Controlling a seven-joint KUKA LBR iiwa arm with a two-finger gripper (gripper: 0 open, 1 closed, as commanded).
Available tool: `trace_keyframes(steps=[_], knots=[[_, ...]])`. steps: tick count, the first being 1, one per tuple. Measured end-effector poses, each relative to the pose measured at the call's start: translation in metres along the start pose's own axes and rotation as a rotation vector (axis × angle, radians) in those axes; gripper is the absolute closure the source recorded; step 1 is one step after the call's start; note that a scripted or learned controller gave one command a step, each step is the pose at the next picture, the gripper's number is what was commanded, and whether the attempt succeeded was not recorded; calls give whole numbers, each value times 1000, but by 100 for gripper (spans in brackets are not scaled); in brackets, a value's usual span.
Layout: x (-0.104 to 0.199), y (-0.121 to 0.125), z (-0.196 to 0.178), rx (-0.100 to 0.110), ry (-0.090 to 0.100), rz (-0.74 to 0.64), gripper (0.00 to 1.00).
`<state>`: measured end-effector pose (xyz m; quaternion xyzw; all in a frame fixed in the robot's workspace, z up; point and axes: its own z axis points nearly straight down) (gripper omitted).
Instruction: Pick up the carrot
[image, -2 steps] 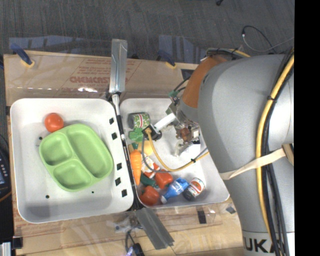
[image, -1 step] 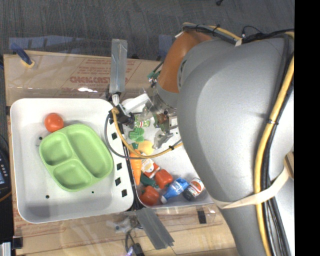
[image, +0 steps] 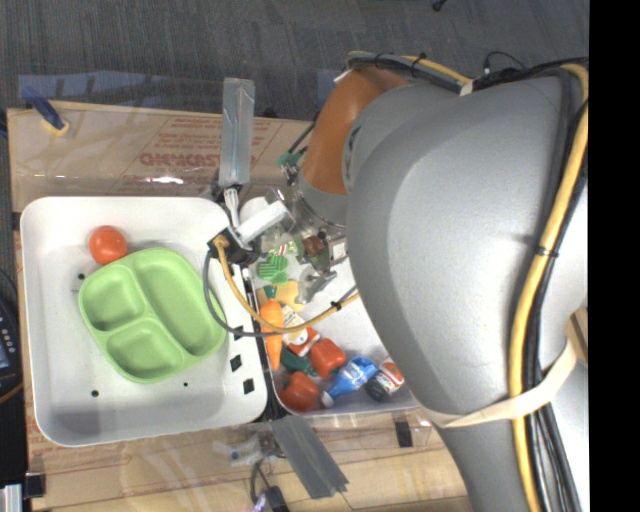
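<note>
**Arm down over the right bin, carrot by the divider**

Camera view: big grey arm (image: 470, 240) reaching in, covering most of the right bin (image: 345, 405). Gripper (image: 290, 262) low near that bin's left edge, right over the clutter; can't tell the state of the jaws. Carrot (image: 272, 335) lying along the left wall of the right bin, just below the gripper, beside a red block (image: 327, 356) and a blue bottle (image: 352, 378). In the left bin (image: 60, 400): green divided plate (image: 150, 312) mid-bin, tomato (image: 108, 243) near the top-left corner.
</note>
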<state>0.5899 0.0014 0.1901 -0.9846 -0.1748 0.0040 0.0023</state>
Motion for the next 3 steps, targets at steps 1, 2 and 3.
trace_keyframes(steps=[1,2,3], knots=[[-47,63,0,-1,0,61,0],[-16,-31,0,0,0,-46,0],[-4,15,-1,-3,3,-52,0]])
